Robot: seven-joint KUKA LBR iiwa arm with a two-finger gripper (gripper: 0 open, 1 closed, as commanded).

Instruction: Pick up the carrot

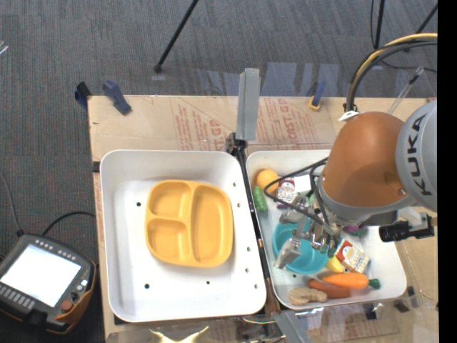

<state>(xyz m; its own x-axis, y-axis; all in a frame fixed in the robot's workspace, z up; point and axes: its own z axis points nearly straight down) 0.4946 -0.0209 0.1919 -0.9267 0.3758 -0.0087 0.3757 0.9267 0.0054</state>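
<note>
The carrot (347, 280), orange with a green stub at its right end, lies flat near the front edge of the right bin (391, 269). My gripper (303, 244) hangs over the blue bowl (305, 261) in the middle of that bin, up and to the left of the carrot and apart from it. Its fingers (288, 254) look spread, and nothing sits between them. The orange wrist housing hides the bin's back right part.
A yellow divided plate (189, 221) lies in the left bin (121, 191). Around the bowl are a yellow ball (266, 179), a green piece (260, 200), a small can (286, 190), a red-and-white packet (351, 255), a reddish stick (326, 290) and a beige biscuit (306, 296).
</note>
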